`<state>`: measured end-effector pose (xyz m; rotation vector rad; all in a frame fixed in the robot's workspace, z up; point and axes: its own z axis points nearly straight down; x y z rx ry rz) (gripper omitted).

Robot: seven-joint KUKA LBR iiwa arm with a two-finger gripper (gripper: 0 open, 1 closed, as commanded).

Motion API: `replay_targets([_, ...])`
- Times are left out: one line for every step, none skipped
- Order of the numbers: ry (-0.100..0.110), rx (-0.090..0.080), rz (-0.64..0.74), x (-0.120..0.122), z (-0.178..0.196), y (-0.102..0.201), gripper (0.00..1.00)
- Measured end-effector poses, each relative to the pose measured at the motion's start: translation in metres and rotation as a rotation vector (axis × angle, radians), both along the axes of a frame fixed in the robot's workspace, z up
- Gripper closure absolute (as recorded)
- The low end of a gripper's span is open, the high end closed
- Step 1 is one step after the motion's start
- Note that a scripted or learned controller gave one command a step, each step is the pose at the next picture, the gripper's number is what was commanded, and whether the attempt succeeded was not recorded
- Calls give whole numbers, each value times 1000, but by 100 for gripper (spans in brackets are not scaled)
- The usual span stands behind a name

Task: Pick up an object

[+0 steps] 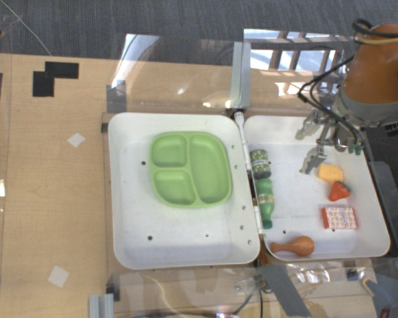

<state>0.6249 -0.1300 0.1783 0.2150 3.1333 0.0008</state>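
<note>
From the overhead camera you are looking down on a wooden tabletop [46, 197] carrying two shallow white bins side by side. The left bin [129, 237] holds a green divided plate [189, 169] with three compartments, lying flat near the bin's middle.

The right bin [285, 204] holds everything you could pick. A green bottle [262, 194] lies along the bin's left wall, its dark label end toward the far side and its cap end toward you. Near the front edge lies a brown, pear-shaped object [293, 246], its narrow end pointing left. Toward the right wall you see a small red-and-white box [339, 217] lying flat, a red strawberry-like piece [339, 191] just behind it, and a yellow piece [330, 173] just behind that, the two nearly touching.

The arm comes in from the right, its orange band [378, 65] at the upper right corner above the far end of the right bin, with black cables looping beside it. The gripper [322, 150] hangs over the far right part of that bin, just beside the yellow piece on its left and far side. Its fingers [310, 161] look spread apart, and you can see nothing between them. None of the items is lifted; all rest on the bin floor.
</note>
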Motion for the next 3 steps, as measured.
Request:
replay_targets([-10, 0, -347, 24, -88, 8, 0])
replay_targets([-21, 0, -339, 27, -73, 9, 100])
replay_targets([-12, 4, -539, -19, 11, 66, 100])
